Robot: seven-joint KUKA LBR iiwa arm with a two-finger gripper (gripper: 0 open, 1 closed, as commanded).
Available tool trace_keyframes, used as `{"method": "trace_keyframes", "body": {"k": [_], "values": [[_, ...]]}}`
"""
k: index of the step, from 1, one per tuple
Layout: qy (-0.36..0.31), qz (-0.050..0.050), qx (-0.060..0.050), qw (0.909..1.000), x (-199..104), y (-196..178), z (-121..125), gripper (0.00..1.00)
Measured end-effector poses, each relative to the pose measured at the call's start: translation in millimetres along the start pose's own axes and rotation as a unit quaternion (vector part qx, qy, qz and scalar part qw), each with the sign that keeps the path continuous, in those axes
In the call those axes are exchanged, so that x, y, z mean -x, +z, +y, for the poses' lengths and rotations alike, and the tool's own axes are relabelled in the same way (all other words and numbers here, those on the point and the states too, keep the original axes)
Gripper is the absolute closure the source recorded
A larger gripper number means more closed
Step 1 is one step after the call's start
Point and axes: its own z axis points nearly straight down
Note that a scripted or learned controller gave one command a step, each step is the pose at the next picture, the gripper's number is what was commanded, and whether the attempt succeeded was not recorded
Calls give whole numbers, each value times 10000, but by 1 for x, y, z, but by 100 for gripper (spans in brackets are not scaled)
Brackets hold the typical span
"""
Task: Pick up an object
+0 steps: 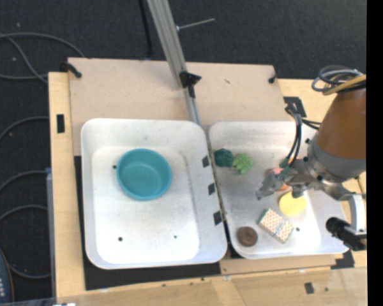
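One yellow object (pixel 292 204) lies just beside the claw (pixel 269 188); its state cannot be told

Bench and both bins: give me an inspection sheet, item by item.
Surface: tan bench bearing two shallow white bins, left bin and right bin, side by side.
Job's things: teal bowl in the left bin; in the right bin a green lumpy toy, a yellow object, a checkered block and a brown disc.
Clutter: nothing seen.
Grippers: gripper low over the right bin, beside the yellow object; whether it grips anything cannot be told.
Cables: loose cables on the dark floor at left; a cable bundle above the arm.
Surroundings: a metal rail slanting down to the bins' divide.
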Motion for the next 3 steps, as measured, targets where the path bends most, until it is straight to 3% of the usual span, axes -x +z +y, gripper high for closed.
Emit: {"method": "trace_keyframes", "body": {"k": [2, 3], "values": [[-3, -17, 31, 10000, -6, 117, 2, 0], [24, 5, 54, 10000, -6, 103, 3, 100]]}}
